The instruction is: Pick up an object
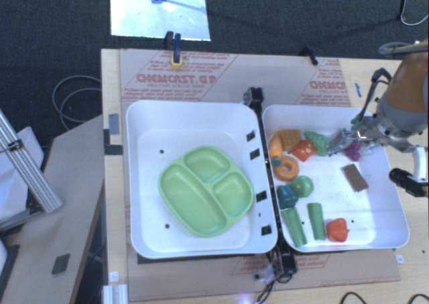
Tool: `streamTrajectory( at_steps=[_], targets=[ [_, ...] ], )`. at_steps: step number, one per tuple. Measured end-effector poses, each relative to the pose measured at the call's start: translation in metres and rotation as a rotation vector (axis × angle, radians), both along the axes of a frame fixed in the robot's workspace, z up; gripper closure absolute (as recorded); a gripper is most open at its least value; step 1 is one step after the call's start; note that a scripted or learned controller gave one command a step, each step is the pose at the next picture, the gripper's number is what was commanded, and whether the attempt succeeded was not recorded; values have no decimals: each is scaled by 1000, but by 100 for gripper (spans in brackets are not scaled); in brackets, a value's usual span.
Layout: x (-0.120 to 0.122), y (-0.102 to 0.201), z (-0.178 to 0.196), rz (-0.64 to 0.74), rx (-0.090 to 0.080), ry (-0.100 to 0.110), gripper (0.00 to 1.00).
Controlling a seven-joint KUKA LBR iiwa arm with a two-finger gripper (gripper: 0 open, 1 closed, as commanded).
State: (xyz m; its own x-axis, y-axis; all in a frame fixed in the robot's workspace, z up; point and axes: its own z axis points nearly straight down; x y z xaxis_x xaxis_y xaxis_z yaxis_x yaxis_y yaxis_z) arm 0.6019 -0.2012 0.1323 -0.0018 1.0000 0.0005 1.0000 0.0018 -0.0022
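Grey, the gripper (346,140) hangs low in the right bin (389,229), beside a purple toy (352,152); its grip state cannot be told.

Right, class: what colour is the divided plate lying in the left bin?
Light green; the divided plate shows clearly in the camera view.

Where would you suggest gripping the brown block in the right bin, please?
Probably across the short width of the brown block, coming straight down from above. It lies flat and apart from the other toys, long axis slanted, so its long sides look free for the fingers.
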Motion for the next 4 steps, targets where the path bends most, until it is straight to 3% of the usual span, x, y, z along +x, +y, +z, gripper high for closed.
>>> streamTrajectory(
  at_steps=[1,2,4],
  targets=[
    [1,1,-50,0,0,-2,0],
    [2,0,-36,1,-2,-7,100],
    [-2,6,54,3,-2,-8,100]
  ],
)
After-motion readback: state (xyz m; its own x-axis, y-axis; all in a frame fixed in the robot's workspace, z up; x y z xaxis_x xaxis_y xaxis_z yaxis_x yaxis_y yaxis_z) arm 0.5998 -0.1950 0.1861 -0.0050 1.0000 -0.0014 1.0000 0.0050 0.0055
